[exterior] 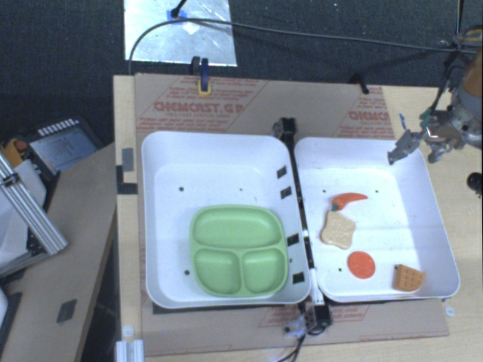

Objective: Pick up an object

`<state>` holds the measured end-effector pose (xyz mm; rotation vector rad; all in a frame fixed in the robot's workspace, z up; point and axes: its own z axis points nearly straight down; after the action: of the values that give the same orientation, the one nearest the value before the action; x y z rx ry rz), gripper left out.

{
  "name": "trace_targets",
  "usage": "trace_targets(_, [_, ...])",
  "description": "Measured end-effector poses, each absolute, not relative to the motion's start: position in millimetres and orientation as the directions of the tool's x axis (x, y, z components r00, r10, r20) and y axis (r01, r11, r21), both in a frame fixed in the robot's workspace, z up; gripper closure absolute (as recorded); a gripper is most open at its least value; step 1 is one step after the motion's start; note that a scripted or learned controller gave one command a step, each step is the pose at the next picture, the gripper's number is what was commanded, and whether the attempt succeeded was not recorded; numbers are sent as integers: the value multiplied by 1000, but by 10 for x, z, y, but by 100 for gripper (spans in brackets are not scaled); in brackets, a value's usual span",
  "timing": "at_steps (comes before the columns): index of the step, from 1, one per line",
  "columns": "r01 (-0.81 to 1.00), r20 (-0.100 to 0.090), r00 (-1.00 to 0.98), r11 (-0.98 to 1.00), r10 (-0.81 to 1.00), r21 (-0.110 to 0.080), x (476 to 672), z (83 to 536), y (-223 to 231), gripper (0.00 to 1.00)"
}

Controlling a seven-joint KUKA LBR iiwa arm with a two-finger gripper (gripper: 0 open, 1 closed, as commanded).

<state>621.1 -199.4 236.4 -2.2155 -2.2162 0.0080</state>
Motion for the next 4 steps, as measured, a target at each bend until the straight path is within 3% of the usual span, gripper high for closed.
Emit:
trace_targets(1, [1000, -1, -3, 3, 1000, 2, 6236, 2434, -1988, 0])
trace_targets(4, [1000, 0, -3, 3, 1000, -1, 6234, 888, -1886, 0])
